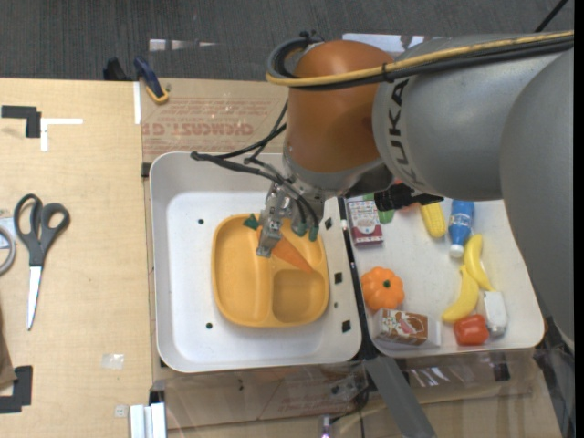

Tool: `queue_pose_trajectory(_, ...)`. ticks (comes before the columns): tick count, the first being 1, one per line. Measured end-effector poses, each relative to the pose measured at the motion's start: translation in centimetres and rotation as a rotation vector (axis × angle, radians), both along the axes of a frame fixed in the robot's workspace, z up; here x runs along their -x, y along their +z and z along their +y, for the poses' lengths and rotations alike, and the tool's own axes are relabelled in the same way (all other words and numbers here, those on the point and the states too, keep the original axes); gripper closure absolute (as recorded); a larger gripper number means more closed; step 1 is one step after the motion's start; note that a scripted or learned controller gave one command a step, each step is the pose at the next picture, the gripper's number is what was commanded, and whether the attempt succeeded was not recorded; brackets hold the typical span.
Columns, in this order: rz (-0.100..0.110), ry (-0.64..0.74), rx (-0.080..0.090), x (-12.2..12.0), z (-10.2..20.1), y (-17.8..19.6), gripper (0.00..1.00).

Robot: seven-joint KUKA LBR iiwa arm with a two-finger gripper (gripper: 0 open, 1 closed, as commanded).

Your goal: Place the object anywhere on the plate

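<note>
A yellow divided plate (246,290) lies in the left white bin (178,245). My gripper (271,231) hangs over the plate's upper right part, below the arm's orange wrist band. An orange carrot-like toy with green tips (294,252) rests at the plate's upper right rim, just right of the gripper and touching or nearly touching it. The arm hides the toy's upper end.
The right bin (511,336) holds a red box (364,222), a corn cob (432,217), a blue bottle (461,222), bananas (470,281), an orange pumpkin (382,287), a snack box (403,327) and a red piece (471,330). Scissors (36,235) lie on the bench at left.
</note>
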State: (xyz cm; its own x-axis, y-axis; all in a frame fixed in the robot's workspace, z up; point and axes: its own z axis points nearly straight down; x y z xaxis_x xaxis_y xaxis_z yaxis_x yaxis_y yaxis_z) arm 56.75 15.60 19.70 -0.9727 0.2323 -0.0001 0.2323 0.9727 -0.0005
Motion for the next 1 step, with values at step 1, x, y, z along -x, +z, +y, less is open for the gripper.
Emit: queue_pose_trajectory(1, 0.000, 0.000, 0.000, -0.01, -0.02, 0.00, 0.00)
